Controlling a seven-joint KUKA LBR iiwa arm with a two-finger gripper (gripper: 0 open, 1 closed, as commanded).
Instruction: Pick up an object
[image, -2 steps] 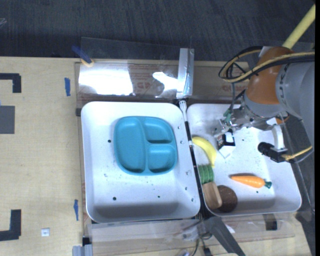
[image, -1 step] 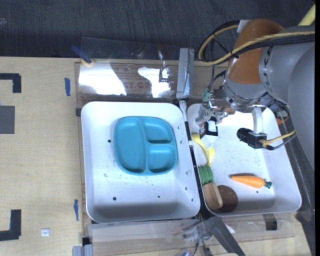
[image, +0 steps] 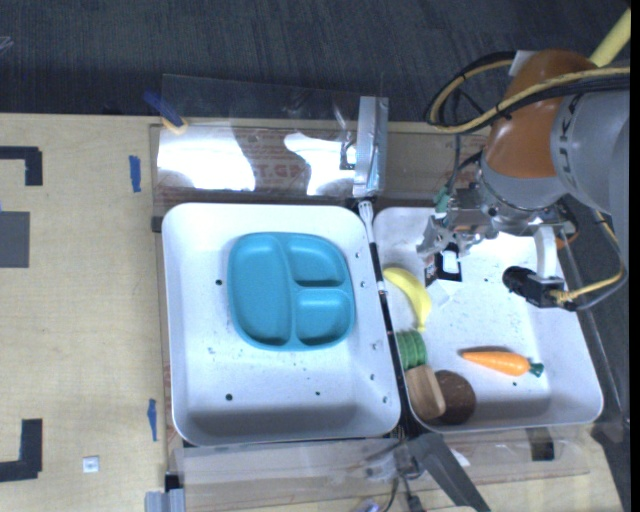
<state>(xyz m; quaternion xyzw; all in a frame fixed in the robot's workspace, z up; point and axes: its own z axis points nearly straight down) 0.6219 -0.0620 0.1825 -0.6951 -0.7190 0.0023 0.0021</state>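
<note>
The gripper (image: 452, 240) hangs over the far part of the right bin (image: 575, 385), under the big grey arm (image: 590, 130) with its orange band. The arm's round body covers much of what is above the gripper, and the arm is cut off at the right edge. The fingers are small, dark and mixed up with wires and metal bits, so I cannot tell if they are spread or pressed together, and nothing clear shows between them. Just below the gripper and a bit to its left lies a yellow banana (image: 411, 292), curved, by the wall between the two bins. Next below the banana is a green bumpy thing (image: 411, 348), partly hidden by that wall, so its shape is hard to make out. Below that sits a tan wooden block (image: 424, 391) touching a round brown ball-like thing (image: 456, 396). To the lower right of the gripper, well apart from it, lies an orange carrot (image: 496, 362) with a small green tip. Far to the left of the gripper, in the left bin (image: 200, 390), rests a blue plate (image: 292, 290) with three parts.
</note>
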